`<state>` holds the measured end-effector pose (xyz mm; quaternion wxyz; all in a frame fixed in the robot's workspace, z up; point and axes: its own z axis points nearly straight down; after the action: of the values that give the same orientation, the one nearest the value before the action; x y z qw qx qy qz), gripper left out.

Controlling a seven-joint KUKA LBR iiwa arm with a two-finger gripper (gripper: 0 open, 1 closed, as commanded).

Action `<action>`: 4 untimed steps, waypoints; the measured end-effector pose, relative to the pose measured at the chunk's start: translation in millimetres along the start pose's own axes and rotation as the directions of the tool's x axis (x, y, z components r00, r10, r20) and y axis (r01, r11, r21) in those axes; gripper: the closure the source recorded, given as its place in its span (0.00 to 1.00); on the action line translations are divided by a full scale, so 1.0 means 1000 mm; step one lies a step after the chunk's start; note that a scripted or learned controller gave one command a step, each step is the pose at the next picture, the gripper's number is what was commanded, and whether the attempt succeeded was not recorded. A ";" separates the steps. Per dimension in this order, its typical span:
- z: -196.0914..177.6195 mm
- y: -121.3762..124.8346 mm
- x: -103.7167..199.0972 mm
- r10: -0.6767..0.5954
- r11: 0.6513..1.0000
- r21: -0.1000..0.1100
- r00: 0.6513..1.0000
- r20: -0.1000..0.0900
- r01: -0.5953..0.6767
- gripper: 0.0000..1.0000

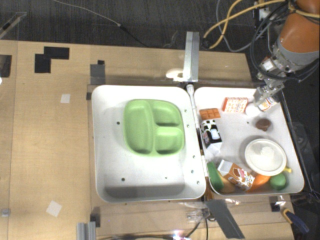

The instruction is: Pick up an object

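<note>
Nearest the camera, along the 6 o'clock wall of the right bin (pixel 296 160), lies a crowded row. It holds a green piece (pixel 214 173) at the 7 o'clock corner, a brown-and-orange packet (pixel 240 176) touching it, an orange piece (pixel 258 180) partly under the packet, and a green ball (pixel 278 182) at 5 o'clock. Just beyond the row, a white bowl (pixel 265 155) sits upright at about 4 o'clock in the bin, close to the ball.

The left bin (pixel 102 154) holds a green divided tray (pixel 152 126) a little beyond its centre, clear of all four walls.

Farther back in the right bin, a black-and-white pack (pixel 212 133) lies against the 9 o'clock wall. A brown-orange block (pixel 210 114) lies just beyond the pack, touching it or nearly so. A small dark brown lump (pixel 263 124) lies alone at 2 o'clock, apart from the bowl. An orange patterned card (pixel 235 105) lies flat near the 12 o'clock wall.

The gripper (pixel 266 98) hangs over the bin's 1 o'clock corner, beyond the lump and to the 3 o'clock side of the card. Its tip shows white and a bit of orange there. Whether that is a held object or part of the gripper cannot be told, nor whether the gripper is spread or closed. The arm (pixel 300 34) rises from it toward 1 o'clock, with its orange band uppermost.

A metal post (pixel 192 56) stands on the bench (pixel 45 149) beyond the seam between the bins. Yellow and black cables (pixel 235 14) loop across the dark floor farthest away.
</note>
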<state>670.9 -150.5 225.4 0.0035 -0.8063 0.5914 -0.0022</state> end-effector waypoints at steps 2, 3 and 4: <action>-0.060 0.040 0.024 -0.342 0.940 -0.003 0.940 -0.002 0.342 1.00; -0.046 0.015 0.041 -0.541 0.841 -0.003 0.841 0.000 0.541 1.00; -0.035 0.015 0.045 -0.713 0.701 -0.003 0.701 0.000 0.713 1.00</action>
<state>670.1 -198.4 259.9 0.0008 -0.9723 0.2338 -0.0030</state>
